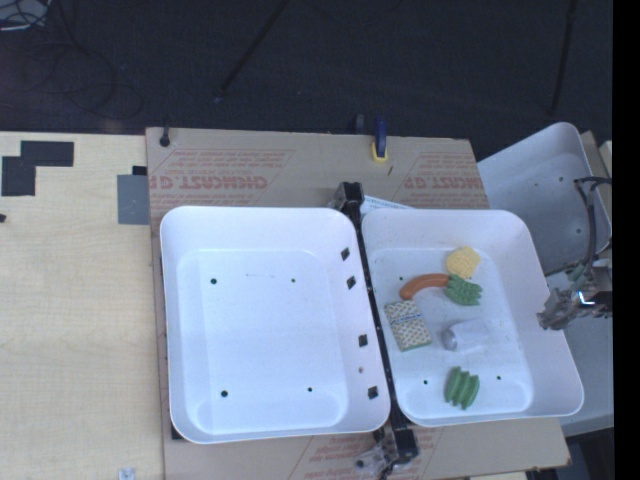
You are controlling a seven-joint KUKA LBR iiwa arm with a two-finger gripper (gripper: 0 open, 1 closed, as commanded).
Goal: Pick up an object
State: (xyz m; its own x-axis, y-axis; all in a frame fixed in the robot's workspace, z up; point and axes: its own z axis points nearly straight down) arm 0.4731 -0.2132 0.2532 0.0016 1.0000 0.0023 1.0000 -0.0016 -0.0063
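Note:
The right bin holds several small objects. A yellow corn-like piece lies near its back, with an orange sausage-shaped item and a green leafy item just in front. A checkered pad sits by the bin's left wall, a small grey cylinder beside it, and a green ridged item near the front. My gripper hangs outside the bin's right rim, at the right edge of the view, apart from all objects. Nothing shows in it.
The left bin stands beside the right one, joined along a black divider with clips. Both rest on a cardboard sheet over a pale wooden bench. A grey arm body looms at the back right.

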